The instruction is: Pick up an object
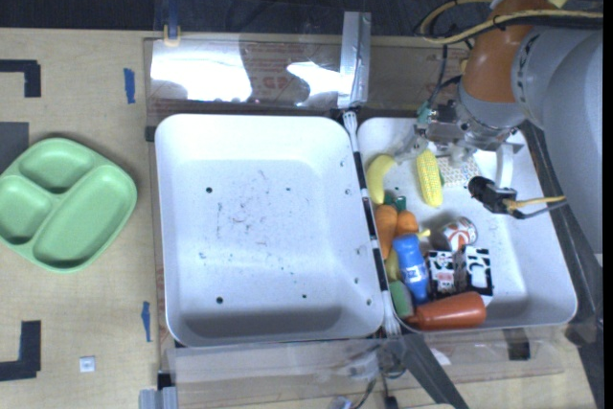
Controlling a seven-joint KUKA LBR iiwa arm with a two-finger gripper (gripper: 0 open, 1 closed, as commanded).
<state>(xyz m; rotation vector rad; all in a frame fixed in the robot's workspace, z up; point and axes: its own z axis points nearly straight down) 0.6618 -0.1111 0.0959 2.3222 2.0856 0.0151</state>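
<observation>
**Gripper over the corn, nothing picked up yet**

The gripper (443, 141) is seen low over the far end of the full bin (536, 287). Whether it is wide or narrow cannot be told. Nothing is seen held in it, so the reaching step is judged to be in hand.

The corn (428, 179) lies just beside the gripper, on its near side, and is likely the thing to be picked. Next, the gripper would need to be lined up across the corn and brought down.

The banana (380, 175) lies near the corn, on the side toward the other bin (192, 148), and could be bumped. Farther from the gripper, a blue bottle (412, 265), a ball (458, 232) and a red toy (450, 309) are packed close together. A green plate (63, 202) is set on the desk (77, 321), well apart.
</observation>
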